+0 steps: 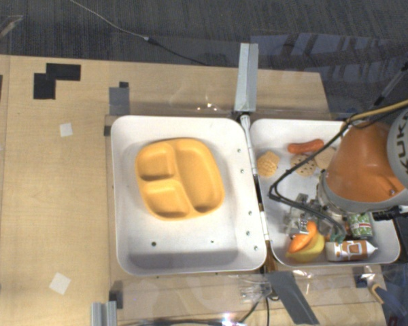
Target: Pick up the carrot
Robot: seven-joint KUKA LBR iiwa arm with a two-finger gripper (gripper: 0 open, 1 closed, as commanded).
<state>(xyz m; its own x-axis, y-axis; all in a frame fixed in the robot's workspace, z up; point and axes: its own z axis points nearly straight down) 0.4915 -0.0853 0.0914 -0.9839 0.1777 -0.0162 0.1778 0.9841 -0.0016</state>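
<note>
The carrot (303, 240) is a small orange piece near the front edge of the right bin (280, 134). It lies against a yellow fruit-like item (315, 248). My gripper (304, 223) hangs low over the bin, directly above and touching or nearly touching the carrot's upper end. The grey arm with its orange band (359, 168) hides the bin's right middle. The carrot's top part is partly covered by the gripper's metal parts.
The right bin also holds a reddish sausage (304, 146), a round waffle cookie (268, 161), a pale cracker (307, 166), a green can (360, 225) and a small bottle (350, 250). In the left bin (129, 250) rests a yellow divided plate (179, 177).
</note>
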